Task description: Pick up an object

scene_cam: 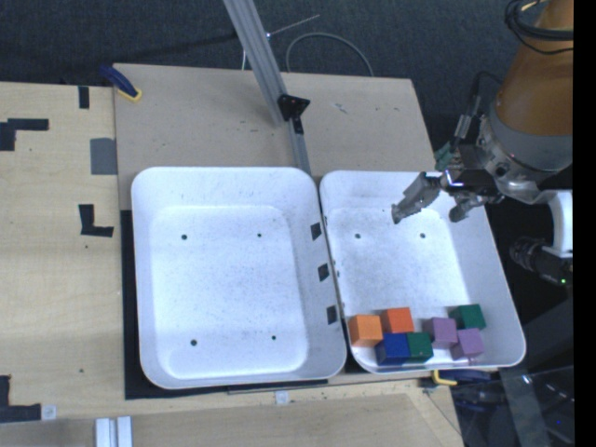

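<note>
Fingers of the gripper (434, 209) stand apart with nothing between them, above the right bin's (484, 250) far end. Small blocks (416, 333) crowd the near edge, some touching: orange, blue, green, purple. Bare floor lies between them and the fingers. Left bin (149, 250) sits alongside.

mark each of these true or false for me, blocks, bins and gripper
1. The blocks lie in the left bin. False: they are clustered at the near edge of the right bin.
2. The gripper hangs over the far part of the right bin. True.
3. The gripper holds a block. False: its open fingers have nothing between them.
4. An orange block sits at the left end of the cluster. True.
5. A green block is in the cluster. True.
</note>
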Controlling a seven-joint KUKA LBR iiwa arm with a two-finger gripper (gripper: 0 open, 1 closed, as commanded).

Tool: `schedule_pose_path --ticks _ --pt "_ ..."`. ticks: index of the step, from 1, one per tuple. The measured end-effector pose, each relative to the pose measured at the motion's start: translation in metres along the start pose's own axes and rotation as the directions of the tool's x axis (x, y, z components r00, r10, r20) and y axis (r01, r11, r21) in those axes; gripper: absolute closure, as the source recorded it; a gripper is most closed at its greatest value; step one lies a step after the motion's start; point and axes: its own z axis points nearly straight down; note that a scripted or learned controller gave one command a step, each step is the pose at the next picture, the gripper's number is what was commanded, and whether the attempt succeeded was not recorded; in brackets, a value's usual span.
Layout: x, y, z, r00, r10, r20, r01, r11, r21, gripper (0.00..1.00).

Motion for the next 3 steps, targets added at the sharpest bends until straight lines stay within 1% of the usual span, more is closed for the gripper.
schedule_pose_path --ticks 1,2,3 --pt "0.030 0.008 -0.082 1.000 0.000 0.001 0.000 1.000 -0.017 0.00" --pt "0.043 0.032 -0.147 1.000 0.002 0.002 -0.002 1.000 -0.017 0.00" --pt "0.055 0.059 -0.189 1.000 0.004 0.002 -0.004 1.000 -0.014 0.00"
